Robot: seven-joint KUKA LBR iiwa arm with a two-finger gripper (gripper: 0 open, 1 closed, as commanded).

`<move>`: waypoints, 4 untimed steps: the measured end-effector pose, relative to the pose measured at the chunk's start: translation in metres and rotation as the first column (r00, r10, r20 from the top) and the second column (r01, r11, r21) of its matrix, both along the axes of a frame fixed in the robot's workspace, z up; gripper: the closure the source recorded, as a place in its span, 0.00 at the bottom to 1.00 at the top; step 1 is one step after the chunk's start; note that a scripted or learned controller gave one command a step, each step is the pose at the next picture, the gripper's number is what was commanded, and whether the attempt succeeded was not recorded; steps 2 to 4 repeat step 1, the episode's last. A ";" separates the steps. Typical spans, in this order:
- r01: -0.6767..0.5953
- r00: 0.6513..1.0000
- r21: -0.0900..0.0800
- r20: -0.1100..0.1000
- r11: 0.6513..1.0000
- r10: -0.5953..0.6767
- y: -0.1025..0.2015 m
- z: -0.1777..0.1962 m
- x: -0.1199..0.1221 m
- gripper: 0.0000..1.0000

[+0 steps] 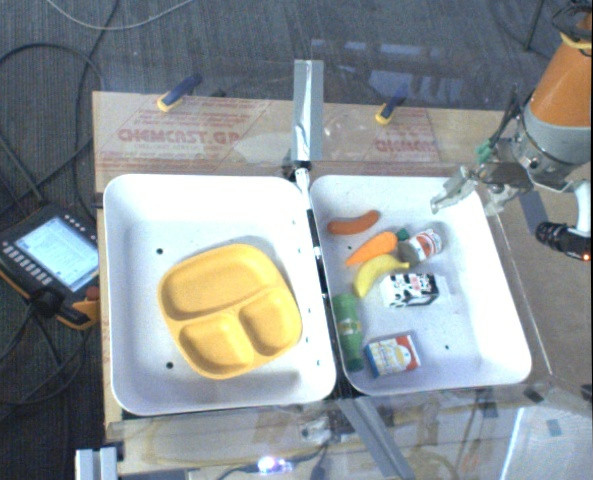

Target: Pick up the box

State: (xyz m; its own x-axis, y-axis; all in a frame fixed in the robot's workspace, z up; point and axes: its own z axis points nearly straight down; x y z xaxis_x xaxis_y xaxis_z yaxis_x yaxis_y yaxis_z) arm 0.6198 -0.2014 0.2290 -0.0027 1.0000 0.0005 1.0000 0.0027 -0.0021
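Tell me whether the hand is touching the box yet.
Apart. The camera view shows the hand up at the right bin's far right corner, with bare white bin floor and the other items between it and the box near the front edge.

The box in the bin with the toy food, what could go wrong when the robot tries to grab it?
The box lies right beside the green bottle, so the gripper might bump the bottle or catch it instead. The box also sits near the front wall of the right bin, so it may slide against that wall rather than lift. And the gripper is at the bin's far corner, so it must cross over the banana and carrot.
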 end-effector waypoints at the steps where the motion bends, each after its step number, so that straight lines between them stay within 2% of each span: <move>1: -0.024 0.999 -0.007 0.029 1.000 0.024 -0.012 -0.112 -0.027 0.00; 4: -0.024 0.999 -0.007 0.029 1.000 0.024 -0.012 -0.112 -0.027 0.00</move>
